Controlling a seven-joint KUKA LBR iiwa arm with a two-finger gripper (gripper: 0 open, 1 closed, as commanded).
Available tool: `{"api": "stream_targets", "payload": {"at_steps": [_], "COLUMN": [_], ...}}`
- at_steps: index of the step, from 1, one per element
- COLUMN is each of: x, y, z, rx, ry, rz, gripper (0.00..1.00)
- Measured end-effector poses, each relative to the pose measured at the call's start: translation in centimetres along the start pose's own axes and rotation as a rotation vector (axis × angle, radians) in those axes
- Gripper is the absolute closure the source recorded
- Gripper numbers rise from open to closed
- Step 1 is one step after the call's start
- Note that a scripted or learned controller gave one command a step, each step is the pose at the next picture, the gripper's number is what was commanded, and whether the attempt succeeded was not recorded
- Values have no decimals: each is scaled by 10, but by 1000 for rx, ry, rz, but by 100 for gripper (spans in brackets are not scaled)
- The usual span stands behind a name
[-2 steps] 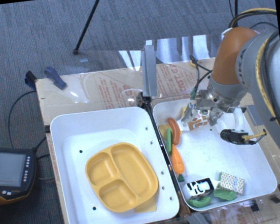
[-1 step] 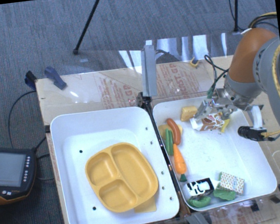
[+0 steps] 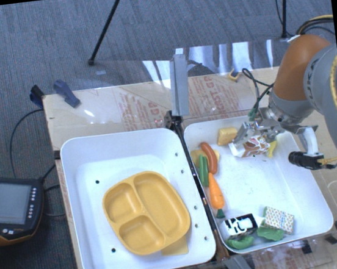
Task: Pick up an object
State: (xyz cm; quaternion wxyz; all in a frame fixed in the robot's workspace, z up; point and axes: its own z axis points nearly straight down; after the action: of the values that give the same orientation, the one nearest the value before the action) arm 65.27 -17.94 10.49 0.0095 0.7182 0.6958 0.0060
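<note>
My gripper point(image 3: 256, 133) is low over the back of the right bin point(image 3: 300, 196), right above a crumpled white, red and brown packet point(image 3: 252, 146). I cannot make out whether it touches the packet. A small yellow block point(image 3: 227, 135) lies just left of it. Along the bin's left wall lie a red sausage point(image 3: 209, 154), a green pod point(image 3: 204, 170) and an orange carrot point(image 3: 216, 194). At the front sit a black-and-white item point(image 3: 240, 223), a patterned small box point(image 3: 279, 219) and green leafy pieces point(image 3: 256, 237).
The left bin point(image 3: 81, 173) holds a yellow divided tray point(image 3: 145, 212). An upright grey post point(image 3: 180, 89) stands behind the bins' shared wall. A black part of the arm point(image 3: 306, 158) hangs over the right bin's right side. A tablet-like pendant point(image 3: 9, 207) lies on the floor at left.
</note>
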Motion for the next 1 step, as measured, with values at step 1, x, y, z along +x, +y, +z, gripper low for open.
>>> {"api": "stream_targets", "payload": {"at_steps": [1], "x": [0], "y": [0], "z": [0], "rx": [0], "ry": [0], "rz": [-1], "gripper": [0]}}
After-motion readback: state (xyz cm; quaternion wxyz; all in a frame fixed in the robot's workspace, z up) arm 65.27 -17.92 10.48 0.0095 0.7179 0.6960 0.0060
